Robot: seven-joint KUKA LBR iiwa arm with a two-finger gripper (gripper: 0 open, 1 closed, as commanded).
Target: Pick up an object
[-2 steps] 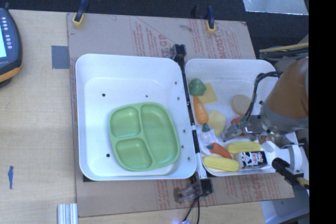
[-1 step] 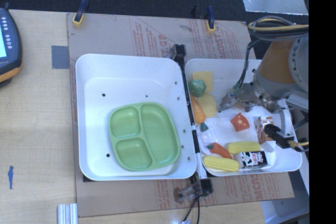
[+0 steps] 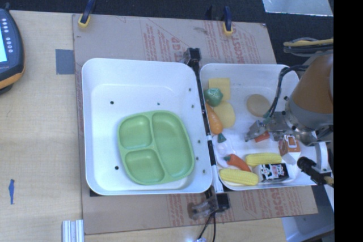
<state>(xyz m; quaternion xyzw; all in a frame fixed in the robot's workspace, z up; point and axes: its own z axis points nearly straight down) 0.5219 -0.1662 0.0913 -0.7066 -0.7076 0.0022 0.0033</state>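
Jaws (image 3: 256,134) low in right bin (image 3: 241,72), beside carrot (image 3: 238,162)

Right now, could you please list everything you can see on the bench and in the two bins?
Left bin: one, white, left of centre.
Divided plate: one, light green, in left bin.
Right bin: one, white, right of centre.
Toy corn cobs: two, yellow, near edge of right bin.
Toy carrots: two, orange, left side of right bin.
Round disc: one, tan, right bin.
Clamps: two, blue and yellow, far edge of the board.
Handheld pendant: one, dark and orange, far left.
Arm: one, grey and orange, right.
End effector: one, low over right bin.
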